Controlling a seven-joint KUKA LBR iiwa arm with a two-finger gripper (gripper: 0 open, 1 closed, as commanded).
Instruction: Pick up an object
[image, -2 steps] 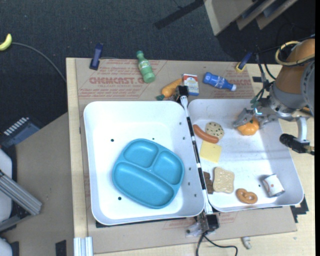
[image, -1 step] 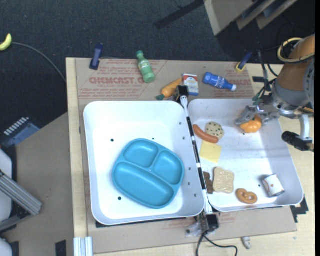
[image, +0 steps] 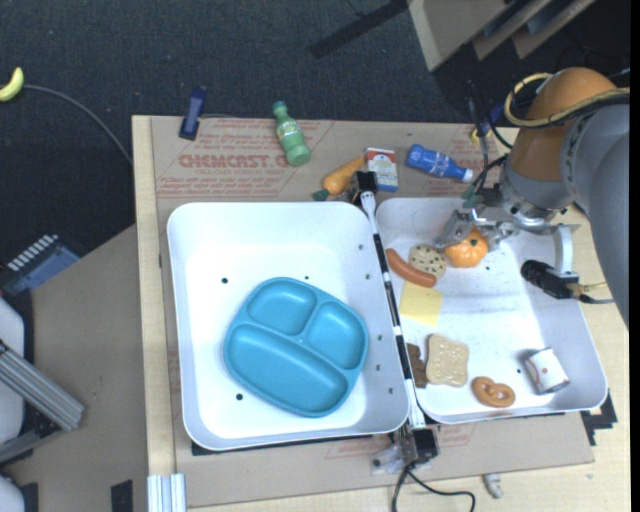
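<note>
1. My gripper (image: 470, 228) sits low in the right bin (image: 570, 340), at its far end.
2. It is right against an orange fruit (image: 466, 251); whether it grips it, I cannot tell.
3. A blue divided plate (image: 295, 345) lies in the left bin (image: 200, 260).

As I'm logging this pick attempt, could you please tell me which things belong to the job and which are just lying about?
Job: two-finger gripper, round orange toy fruit, chocolate-chip cookie, red sausage, yellow cheese square, right white bin.
Lying about: blue divided plate, green bottle, blue bottle.
</note>
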